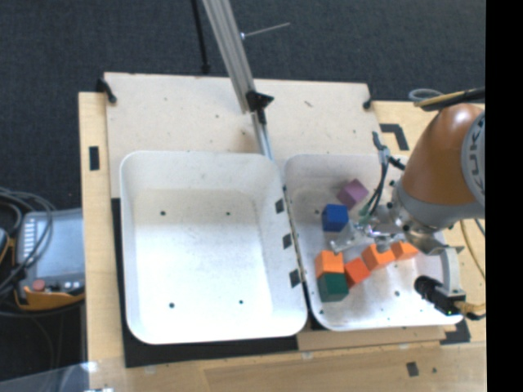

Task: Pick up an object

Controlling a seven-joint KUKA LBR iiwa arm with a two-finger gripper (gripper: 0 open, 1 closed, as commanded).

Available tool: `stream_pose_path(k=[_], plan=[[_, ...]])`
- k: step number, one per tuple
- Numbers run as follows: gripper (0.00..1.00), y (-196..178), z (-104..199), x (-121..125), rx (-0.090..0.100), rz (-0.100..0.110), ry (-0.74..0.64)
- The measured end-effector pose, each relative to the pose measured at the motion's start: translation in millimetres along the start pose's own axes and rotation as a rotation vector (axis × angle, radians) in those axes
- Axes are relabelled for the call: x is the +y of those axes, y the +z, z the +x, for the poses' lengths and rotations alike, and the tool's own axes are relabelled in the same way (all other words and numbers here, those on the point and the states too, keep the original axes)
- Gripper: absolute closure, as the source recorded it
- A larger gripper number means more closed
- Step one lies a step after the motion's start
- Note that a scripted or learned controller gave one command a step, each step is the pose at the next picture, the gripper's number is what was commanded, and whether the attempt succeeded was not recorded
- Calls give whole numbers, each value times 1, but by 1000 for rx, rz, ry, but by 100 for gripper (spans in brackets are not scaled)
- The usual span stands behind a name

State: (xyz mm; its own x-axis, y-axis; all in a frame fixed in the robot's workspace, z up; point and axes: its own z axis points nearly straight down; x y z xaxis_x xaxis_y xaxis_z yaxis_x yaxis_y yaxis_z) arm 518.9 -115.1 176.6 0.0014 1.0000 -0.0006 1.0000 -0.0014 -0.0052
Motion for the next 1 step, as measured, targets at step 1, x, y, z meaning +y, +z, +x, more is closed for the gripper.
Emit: stream_pose_path(k=[1], plan=[[0,55,-2,0,6,-12,-1]])
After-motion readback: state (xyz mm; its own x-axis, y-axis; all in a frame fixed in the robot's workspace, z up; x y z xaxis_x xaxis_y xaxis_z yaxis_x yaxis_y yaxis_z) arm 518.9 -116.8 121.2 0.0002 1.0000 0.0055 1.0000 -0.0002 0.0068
